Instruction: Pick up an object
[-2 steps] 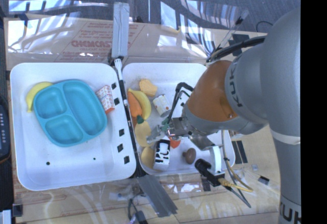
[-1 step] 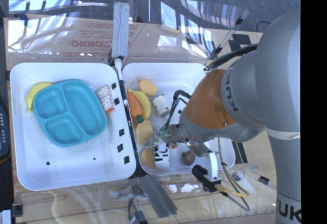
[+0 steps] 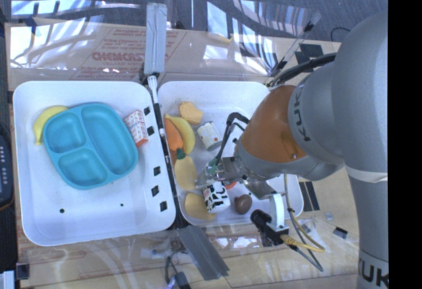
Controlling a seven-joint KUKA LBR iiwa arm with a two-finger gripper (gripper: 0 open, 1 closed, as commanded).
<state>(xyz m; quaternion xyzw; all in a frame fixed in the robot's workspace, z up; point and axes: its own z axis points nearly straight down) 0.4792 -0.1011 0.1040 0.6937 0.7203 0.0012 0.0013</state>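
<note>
Right bin (image 3: 198, 91), lower middle: gripper (image 3: 223, 179) low over heap, finger state cannot tell, wrist hides it. Black-and-white cow toy (image 3: 215, 197) just below-left of gripper, near-touching, roughly upright. Brown ball (image 3: 242, 203) beside toy. Banana (image 3: 184, 133), carrot (image 3: 174, 137) farther up-left.

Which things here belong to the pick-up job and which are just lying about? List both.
Job: gripper; black-and-white cow toy beside it in the right bin; banana; carrot; brown ball.

Lying about: blue divided plate, yellow banana and small can in the left bin.
</note>
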